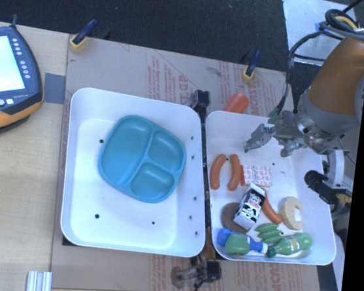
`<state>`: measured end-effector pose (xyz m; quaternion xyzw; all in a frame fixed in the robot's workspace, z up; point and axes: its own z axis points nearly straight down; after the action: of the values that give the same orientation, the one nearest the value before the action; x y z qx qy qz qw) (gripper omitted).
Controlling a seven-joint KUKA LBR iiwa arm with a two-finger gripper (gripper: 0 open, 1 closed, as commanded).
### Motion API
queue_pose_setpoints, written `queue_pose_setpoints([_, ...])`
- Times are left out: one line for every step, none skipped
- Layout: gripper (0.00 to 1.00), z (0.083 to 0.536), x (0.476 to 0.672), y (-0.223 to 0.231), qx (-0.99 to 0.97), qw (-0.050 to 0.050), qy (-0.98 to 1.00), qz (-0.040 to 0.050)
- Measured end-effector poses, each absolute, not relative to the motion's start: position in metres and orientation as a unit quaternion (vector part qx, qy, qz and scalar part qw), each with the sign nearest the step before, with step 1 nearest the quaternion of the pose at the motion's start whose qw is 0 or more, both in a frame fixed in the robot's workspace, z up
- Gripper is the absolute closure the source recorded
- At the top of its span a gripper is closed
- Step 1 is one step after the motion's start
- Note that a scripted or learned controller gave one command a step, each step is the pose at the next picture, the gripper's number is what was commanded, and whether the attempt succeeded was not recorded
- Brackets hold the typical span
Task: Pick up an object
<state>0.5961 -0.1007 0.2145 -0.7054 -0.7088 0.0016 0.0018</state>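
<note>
I have the hand (271, 141) hanging over the upper part of the right bin (328, 255), and its two fingers are spread apart with nothing between them, so nothing is gripped yet. The arm (335, 81) comes in from the right, its wrist sitting above the bin's far corner, which I judge keeps the fingers clear of the clutter until I pick a target. That clutter is all in this bin: two sausages (225, 171) lie side by side just below the hand, a pink patterned packet (258, 175) next to them, then a small milk carton (250, 207) tilted against a brown disc (229, 215). Lower down sit a bagel-like ring (291, 212), some green vegetables (276, 237) and a green bottle (292, 244) crowded along the near rim. The sausages look like the nearest candidates, lying apart from the heap. The left bin (72, 181) carries a blue divided plate (143, 158), well apart from the hand. An orange piece (237, 102) lies on the counter (27, 175) just behind the right bin.
</note>
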Motion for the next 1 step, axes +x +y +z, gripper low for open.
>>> queue_pose_setpoints([0.00,0.0905,0.6297,-0.1148,-0.705,0.002,-0.709,0.0030])
